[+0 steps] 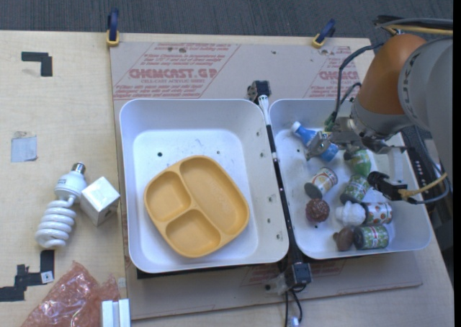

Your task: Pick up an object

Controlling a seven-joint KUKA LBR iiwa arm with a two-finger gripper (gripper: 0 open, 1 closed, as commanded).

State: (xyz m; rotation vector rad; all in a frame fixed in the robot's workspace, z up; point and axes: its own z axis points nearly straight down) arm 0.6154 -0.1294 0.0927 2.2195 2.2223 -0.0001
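Nearest us lies a pink bag; rightward, the yellow plate, then the gripper over a blue bottle in the right bin. Whether it grips, we cannot tell. Crowded cans nearby risk a glancing miss.

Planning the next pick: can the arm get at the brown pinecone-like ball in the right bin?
Probably yes. The brown ball lies uncovered near the right bin's left wall, open from above; a small can sits close beside it.

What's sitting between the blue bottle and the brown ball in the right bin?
In the camera view, a small tan-labelled can lies tilted between the blue bottle and the brown ball, on the right bin floor.
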